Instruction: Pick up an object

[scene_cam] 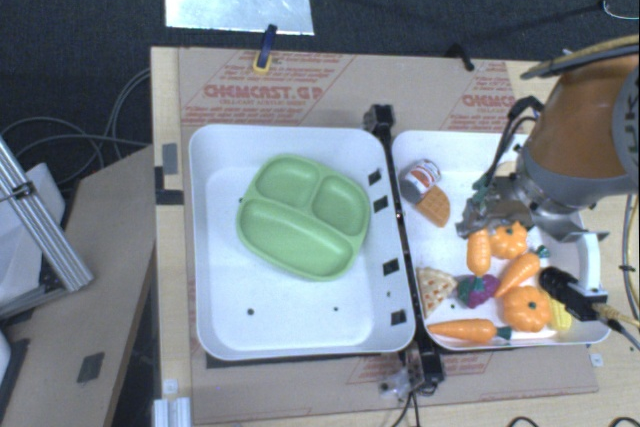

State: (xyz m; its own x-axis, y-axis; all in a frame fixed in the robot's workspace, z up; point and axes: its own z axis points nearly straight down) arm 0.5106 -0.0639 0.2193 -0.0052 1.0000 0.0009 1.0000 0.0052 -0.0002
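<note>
Closest to my camera, a long carrot (465, 328) lies along the near wall of the right bin (460, 155); just behind it I see a pizza slice (435, 287), purple grapes (478, 289) and a round orange fruit (527, 308); farther back, a second carrot (518, 270) and a small pumpkin (508, 237) crowd together (touching, as far as I can judge); the gripper (487, 213) stands over that cluster's far edge, and I cannot tell whether it is open or closed; level with it, the left bin (290, 315) holds a green divided plate (303, 215); beyond the gripper sit a brown wedge (433, 205) and a small can (420, 177).
</note>
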